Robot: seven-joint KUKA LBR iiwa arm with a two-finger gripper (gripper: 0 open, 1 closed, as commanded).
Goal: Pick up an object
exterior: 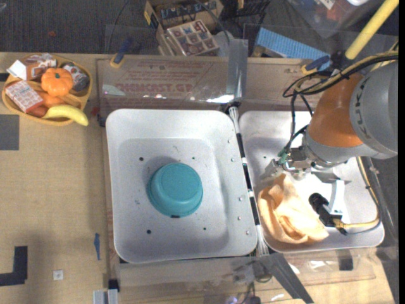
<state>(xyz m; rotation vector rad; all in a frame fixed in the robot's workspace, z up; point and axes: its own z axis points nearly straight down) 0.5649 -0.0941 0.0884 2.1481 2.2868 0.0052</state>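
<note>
Hovering hand (286,170) over orange cloth (290,213) — right bin (253,132), teal bowl (176,189) left.

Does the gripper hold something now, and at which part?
It cannot be told. The gripper is down at the upper edge of the orange cloth in the right bin, but the wrist hides any hold.
</note>
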